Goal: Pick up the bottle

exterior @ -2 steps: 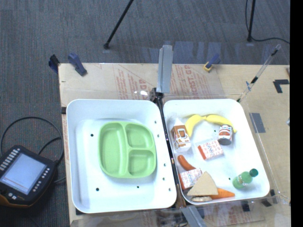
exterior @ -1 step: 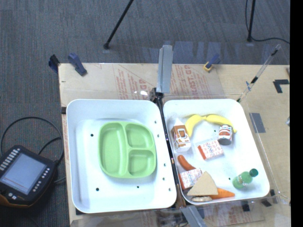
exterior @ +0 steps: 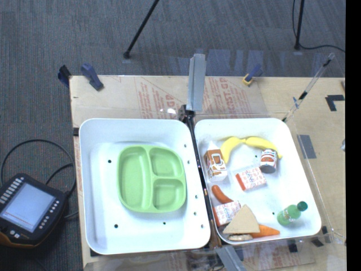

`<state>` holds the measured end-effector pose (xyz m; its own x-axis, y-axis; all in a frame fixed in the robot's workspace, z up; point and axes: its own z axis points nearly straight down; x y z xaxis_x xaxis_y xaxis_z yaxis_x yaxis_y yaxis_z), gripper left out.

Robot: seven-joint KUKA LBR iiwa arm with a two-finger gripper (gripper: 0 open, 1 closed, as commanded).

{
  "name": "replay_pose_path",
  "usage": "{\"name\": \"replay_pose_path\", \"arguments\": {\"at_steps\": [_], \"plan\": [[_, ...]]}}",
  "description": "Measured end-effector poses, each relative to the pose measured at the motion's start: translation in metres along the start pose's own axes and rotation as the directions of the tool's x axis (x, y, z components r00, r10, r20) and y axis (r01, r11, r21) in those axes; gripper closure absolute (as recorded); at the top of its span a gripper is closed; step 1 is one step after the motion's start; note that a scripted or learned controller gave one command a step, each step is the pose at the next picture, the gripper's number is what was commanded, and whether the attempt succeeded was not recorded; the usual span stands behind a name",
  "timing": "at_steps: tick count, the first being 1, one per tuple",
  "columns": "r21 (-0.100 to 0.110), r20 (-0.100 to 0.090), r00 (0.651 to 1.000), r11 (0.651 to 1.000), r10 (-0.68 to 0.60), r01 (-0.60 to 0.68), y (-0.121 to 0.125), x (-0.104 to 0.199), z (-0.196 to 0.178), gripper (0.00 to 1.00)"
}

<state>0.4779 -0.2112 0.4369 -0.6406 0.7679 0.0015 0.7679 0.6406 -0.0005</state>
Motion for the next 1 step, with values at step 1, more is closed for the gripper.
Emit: {"name": "replay_pose_path", "arguments": {"at_steps": [1], "plan": [[0.0, 0.0, 0.997, 0.997, -0.075, 0.075, 0.0002, 0.0001, 0.0, 1.0]]}}
